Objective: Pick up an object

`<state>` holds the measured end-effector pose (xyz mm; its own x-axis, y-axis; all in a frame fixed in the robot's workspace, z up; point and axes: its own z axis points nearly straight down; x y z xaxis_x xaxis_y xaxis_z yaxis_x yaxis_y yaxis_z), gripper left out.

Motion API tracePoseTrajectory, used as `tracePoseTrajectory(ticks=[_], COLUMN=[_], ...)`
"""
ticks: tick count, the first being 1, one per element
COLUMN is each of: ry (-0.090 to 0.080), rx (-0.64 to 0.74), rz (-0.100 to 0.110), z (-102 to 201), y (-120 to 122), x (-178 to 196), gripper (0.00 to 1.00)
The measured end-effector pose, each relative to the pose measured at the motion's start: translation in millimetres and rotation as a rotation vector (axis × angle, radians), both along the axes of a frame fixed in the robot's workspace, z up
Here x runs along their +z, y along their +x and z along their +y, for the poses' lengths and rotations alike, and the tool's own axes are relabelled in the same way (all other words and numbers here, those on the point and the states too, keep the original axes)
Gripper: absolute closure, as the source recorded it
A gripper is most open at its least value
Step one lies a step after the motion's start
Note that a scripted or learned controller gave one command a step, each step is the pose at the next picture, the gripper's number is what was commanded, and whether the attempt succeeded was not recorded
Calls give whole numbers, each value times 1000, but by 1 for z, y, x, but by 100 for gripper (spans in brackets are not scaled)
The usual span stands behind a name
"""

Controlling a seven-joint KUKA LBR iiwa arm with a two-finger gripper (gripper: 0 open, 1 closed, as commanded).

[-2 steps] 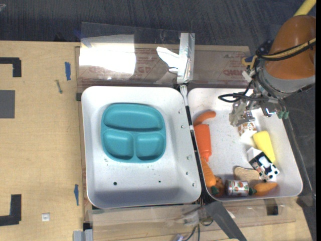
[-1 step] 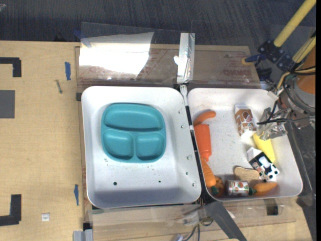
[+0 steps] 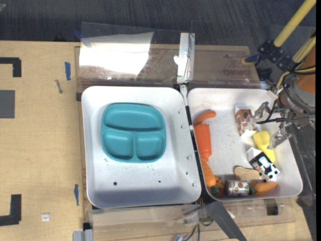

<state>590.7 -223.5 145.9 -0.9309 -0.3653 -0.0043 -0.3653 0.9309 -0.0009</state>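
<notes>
The surface point(image 3: 35, 134) is light wood and carries 2 shallow white bins side by side, touching along a central seam. The left bin point(image 3: 95, 185) holds a teal tray point(image 3: 133, 131) with 3 compartments, lying flat near its middle. The right bin point(image 3: 225, 104) holds the smaller items, gathered from 12 o'clock round to 6 o'clock of its floor. The arm point(image 3: 306, 84) enters at the frame's 3 o'clock, and its tool point(image 3: 273, 119) hangs over the right bin's 2 o'clock corner amid cables; whether it is wide or narrow cannot be told, and nothing is seen gripped in it. An orange carrot-shaped toy point(image 3: 203, 140) lies along the bin's 9 o'clock wall, with a curved orange piece point(image 3: 204, 116) at its upper end. A yellow object point(image 3: 264, 142) rests just beside the tool, toward 7 o'clock of it. A brown-and-white packet point(image 3: 244, 120) lies near 12 o'clock. A black-and-white toy point(image 3: 265, 165) sits below the yellow object. At 6 o'clock a tan slice point(image 3: 244, 172), a small can point(image 3: 238, 187) and an orange piece point(image 3: 265, 187) cluster together.
</notes>
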Motion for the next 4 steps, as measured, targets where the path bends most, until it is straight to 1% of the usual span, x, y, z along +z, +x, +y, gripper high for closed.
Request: tracePoseTrajectory(ticks=[1,2,3,4], ry=[-6,-1,0,-1], rx=[-19,-111,-98,-49], rz=[-18,-13,-7,-8], z=[18,43,54,58], y=[-3,-7,-41,20], x=[-18,-55,-57,-58], gripper=[0,0,0,0])
